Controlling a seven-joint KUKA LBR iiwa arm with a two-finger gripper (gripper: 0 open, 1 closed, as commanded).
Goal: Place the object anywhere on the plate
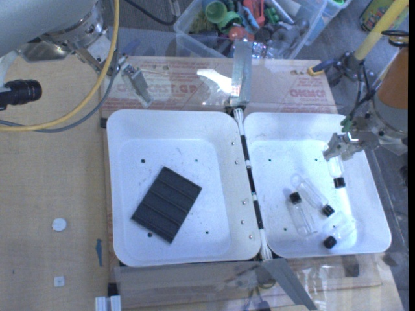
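Note:
A dark ridged rectangular plate (166, 204) lies tilted on the floor of the left bin (123, 135). Several clear vials with black caps are in the right bin (272, 135): one (300, 211) near the middle, one (316, 198) beside it, and one (337, 237) at the front right. My gripper (338, 153) is over the right bin's far right side. A further clear vial (335, 169) with its black cap pointing down sits directly under the gripper, its upper end meeting the gripper. Whether it is gripped or just below is not clear.
A metal divider (248, 173) runs between the two bins. Behind them lie a cardboard sheet (194, 86) and a clear tub of colourful toys (259, 8). A yellow cable (97, 96) crosses the bench at the left. The arm's body (389, 102) stands past the right bin's edge.

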